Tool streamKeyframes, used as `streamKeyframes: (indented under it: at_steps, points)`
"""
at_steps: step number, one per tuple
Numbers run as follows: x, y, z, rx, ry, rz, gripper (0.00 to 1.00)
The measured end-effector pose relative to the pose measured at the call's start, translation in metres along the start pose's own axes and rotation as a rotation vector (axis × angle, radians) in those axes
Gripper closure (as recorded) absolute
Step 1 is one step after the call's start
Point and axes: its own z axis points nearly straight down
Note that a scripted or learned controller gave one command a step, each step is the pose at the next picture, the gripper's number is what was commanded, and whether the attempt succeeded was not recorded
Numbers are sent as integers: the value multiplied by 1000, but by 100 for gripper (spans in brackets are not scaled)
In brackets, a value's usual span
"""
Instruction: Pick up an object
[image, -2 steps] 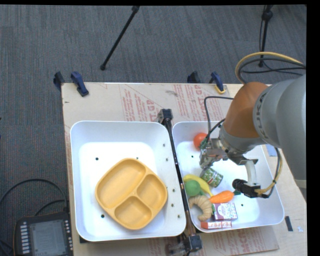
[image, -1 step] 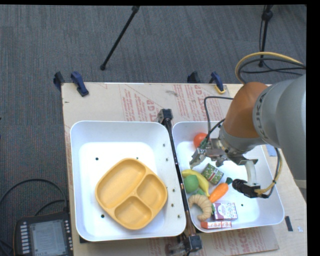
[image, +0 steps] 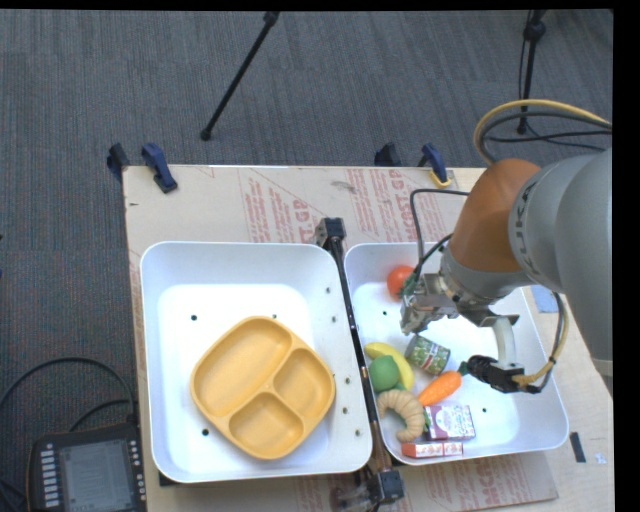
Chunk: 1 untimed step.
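Observation:
My gripper hangs over the right bin, just above a small green-labelled can and right of a red tomato. Below it lie a yellow banana, a green lime, an orange carrot, a tan croissant and a small pink carton. Nothing shows between the fingers.
The left bin holds a yellow three-compartment plate. A black clamp sits on the divider between the bins. Blue clamps grip the board's far edge. The grey arm with its orange band covers the right bin's far right corner.

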Motion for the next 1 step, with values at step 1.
streamKeyframes:
  at_steps: [1]
  points:
    - [-75,-50,-58,-6,-3,-2,100]
